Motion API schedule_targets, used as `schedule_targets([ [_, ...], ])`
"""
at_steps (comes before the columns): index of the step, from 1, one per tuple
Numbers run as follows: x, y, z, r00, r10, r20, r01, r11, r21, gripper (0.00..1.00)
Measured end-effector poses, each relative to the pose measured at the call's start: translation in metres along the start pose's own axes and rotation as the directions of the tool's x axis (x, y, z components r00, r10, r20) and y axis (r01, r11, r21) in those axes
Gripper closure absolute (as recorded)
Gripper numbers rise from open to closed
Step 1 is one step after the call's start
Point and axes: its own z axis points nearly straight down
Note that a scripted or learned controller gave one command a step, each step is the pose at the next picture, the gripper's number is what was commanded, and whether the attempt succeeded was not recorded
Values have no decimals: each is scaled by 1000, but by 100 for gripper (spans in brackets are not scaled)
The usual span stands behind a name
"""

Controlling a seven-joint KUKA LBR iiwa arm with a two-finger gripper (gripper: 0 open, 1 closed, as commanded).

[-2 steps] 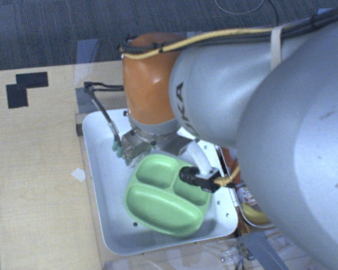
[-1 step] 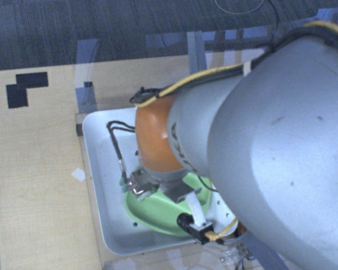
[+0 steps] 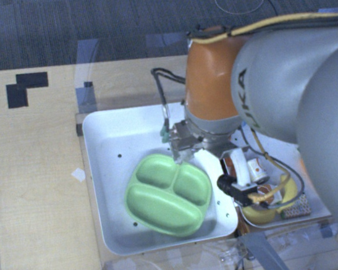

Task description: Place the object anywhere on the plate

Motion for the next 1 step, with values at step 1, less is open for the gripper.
schedule_targets([
  [1, 19, -9, 117, 1000, -26, -5, 25, 999, -40, 100],
])
